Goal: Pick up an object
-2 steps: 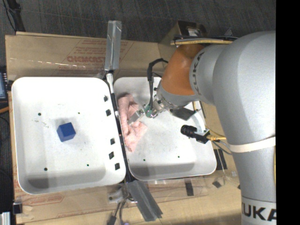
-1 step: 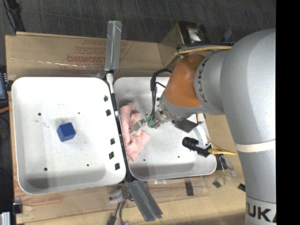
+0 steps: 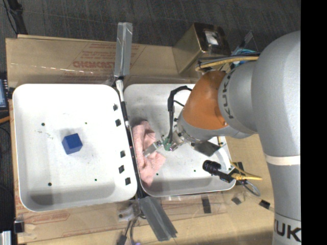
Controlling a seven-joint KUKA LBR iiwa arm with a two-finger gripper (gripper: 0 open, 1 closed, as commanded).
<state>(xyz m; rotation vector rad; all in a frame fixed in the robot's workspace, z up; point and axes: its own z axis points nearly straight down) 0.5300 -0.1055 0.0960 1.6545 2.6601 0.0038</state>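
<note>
The pink cloth (image 3: 145, 165) lay crumpled in the right bin (image 3: 153, 93), pressed against the wall that bin shares with its neighbour. Its long axis ran along that wall, from the far side of the bin toward the near side. As a soft, bunched heap it had no real front or tip, so we could not say it pointed either way along that line.

The tool (image 3: 159, 147) sat low over the cloth's middle, at the edge facing the open floor of the bin, and seemed to be touching the folds there. We could not tell whether it was wide or narrow, nor whether any fabric was caught in it, because the wrist hid much of it from above.

We judged the step in hand to be the reach and grasp at the cloth, with the lift not yet made. The next move seemed to call for closing firmly on a thick fold, across the cloth's long axis, then rising straight up clear of the dividing wall so the hanging ends would not snag.

Behind the tool, the arm (image 3: 245, 101) reached in from the right. A blue cube (image 3: 72, 143) rested alone in the left bin (image 3: 61, 101), well apart from the tool. Both bins stood on the desk (image 3: 51, 60).
</note>
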